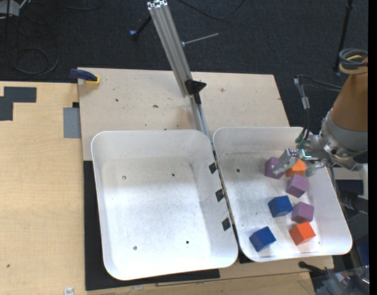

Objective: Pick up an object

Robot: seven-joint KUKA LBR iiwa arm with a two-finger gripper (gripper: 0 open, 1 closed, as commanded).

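Observation:
The right bin (336, 241) holds several small blocks. A purple block (273, 167) and an orange block (297, 169) lie at its upper middle, right under my gripper (294, 160), which is low in the bin and partly covers both. Just below sits another purple block (297, 185). Further toward the front are a blue block (279, 206), a purple block (302, 212), an orange block (303, 232) and a second blue block (262, 238). The arm comes in from the right, its orange band (353, 100) above the wrist.
The left bin (108, 165) sits beside the right one, split from it by a shared rim with black clips (219, 195). A slanted aluminium bar (174, 48) rises behind the bins. A wooden bench top (28, 177) lies to the left.

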